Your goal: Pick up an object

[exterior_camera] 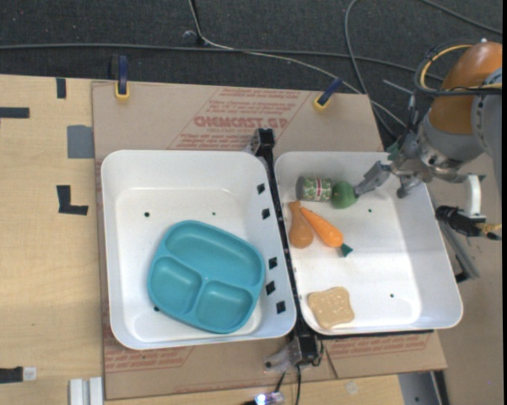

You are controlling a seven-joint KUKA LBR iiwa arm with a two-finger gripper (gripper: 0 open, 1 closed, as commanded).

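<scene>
The right bin point(422, 294) holds a small can with a green label point(314, 189), a green round fruit point(344, 195), an orange carrot point(323, 226), a tan pear-shaped piece point(299, 232) and a slice of bread point(331, 307). My gripper point(385, 183) hovers over the bin's upper right part, just right of the green fruit. Its two fingers are spread open with nothing between them. The left fingertip point(368, 180) is close to the green fruit; I cannot tell whether it touches it.
The left bin point(126, 184) holds a teal divided plate point(205, 277). A black divider point(274, 226) runs between the bins. Cables cross the dark floor behind the bench. The arm's grey body with its orange band point(472, 66) stands at the right.
</scene>
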